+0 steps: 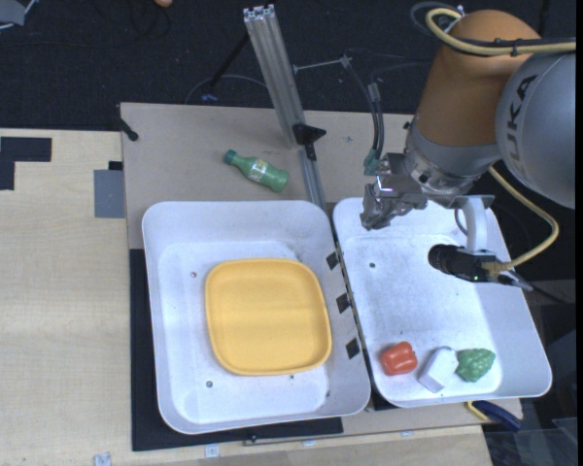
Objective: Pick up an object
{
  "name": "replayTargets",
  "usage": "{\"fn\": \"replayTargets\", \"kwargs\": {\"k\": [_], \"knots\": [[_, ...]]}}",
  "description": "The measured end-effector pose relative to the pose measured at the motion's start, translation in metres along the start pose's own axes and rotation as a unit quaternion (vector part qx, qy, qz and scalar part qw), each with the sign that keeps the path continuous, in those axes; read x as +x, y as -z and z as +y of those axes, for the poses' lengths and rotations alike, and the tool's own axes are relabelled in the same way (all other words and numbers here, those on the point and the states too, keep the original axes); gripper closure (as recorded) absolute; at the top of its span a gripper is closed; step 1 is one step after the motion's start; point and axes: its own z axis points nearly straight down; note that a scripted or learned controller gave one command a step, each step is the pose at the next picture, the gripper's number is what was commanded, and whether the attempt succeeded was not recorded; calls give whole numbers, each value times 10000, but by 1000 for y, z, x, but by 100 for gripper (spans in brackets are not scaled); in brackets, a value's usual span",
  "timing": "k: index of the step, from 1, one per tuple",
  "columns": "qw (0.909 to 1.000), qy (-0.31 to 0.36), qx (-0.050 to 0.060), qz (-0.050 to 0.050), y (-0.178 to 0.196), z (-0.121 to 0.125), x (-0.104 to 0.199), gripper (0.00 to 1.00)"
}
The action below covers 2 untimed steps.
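A grey arm (549,115) with white lettering carries a rounded orange band (471,76), pale cables and a dark metal claw (381,207).

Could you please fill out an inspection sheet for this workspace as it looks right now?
Surface: light wooden bench bearing two shallow white bins, the left bin and the right bin, side by side.
Job's things: a red object, a white block and a green object lie in a row at the right bin's near edge; a yellow tray lies flat in the left bin.
Clutter: a green bottle lies on its side on the bench behind the left bin.
Grippers: the gripper hangs over the right bin's far left corner, far from the three small objects.
Cables: a cream hose loops above the orange band.
Surroundings: a slanted metal rail; dark floor behind.
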Motion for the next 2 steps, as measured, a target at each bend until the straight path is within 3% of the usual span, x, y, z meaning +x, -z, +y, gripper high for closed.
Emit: {"fn": "replayTargets", "kwargs": {"k": [2], "knots": [[10000, 3, 9, 0, -37, -26, 97, 100]]}}
